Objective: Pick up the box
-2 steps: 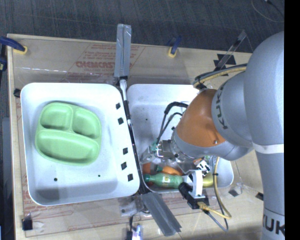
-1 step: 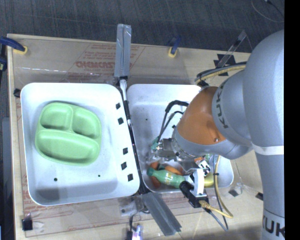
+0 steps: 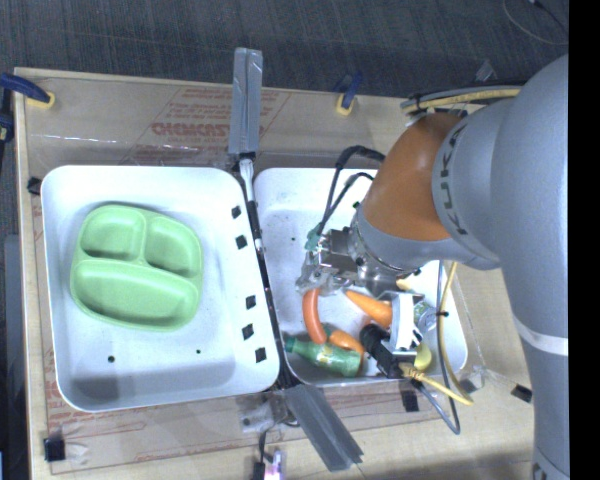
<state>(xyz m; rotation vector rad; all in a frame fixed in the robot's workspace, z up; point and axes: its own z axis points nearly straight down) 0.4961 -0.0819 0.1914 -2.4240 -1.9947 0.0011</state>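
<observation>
**A:** Where is the gripper?

**B:** The gripper (image 3: 325, 268) is down in the right bin (image 3: 285, 208), straight up the view from the green bottle (image 3: 325, 356). The grey arm (image 3: 500, 188) and its orange band (image 3: 410, 178) come in from the bottle's upper right.

**A:** Is it open or closed?

**B:** I cannot tell. The wrist covers it from above, so I also cannot tell whether it grips anything.

**A:** And the box?

**B:** I cannot tell where the box lies. The arm hides much of the bin up and to the right of the bottle.

**A:** What can you make out around the bottle?

**B:** The bottle lies on its side along the bin's near wall. A long orange piece (image 3: 313, 315) stands just above it in the view, between the bottle and the gripper. A small orange piece (image 3: 346, 342) sits against the bottle's upper right end. A larger orange piece (image 3: 370, 306) lies further up and to the right, close under the wrist.

**A:** And left of the bottle?

**B:** The left bin (image 3: 130, 363) is there, past the wall between the two bins. A green divided tray (image 3: 138, 265) lies flat in it, well apart from the bottle
</observation>
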